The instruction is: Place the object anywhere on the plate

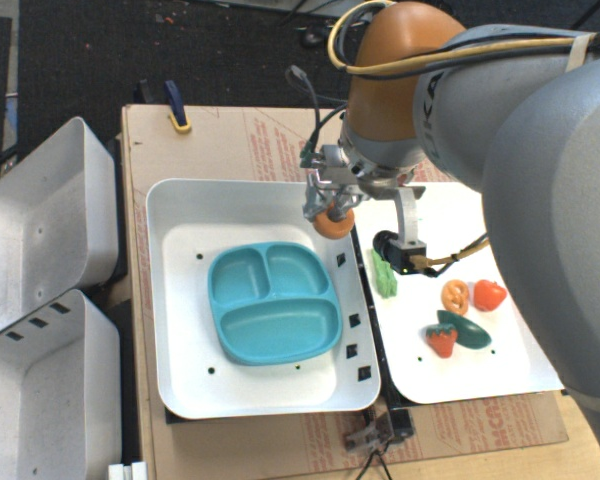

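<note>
While the plate (pixel 275 303) waits at seven o'clock | we see the gripper (pixel 328 208) clamped on an orange object (pixel 332 224) | carried above the bins' shared edge, presumably toward the plate.

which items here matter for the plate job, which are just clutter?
Job:
- gripper, over the left bin's far right corner
- orange object at its tip; whether it is gripped I cannot tell
- blue divided plate in the left bin

Lying about, all in the right bin:
- green piece
- orange-yellow piece
- red pepper
- strawberry
- dark green piece
</note>
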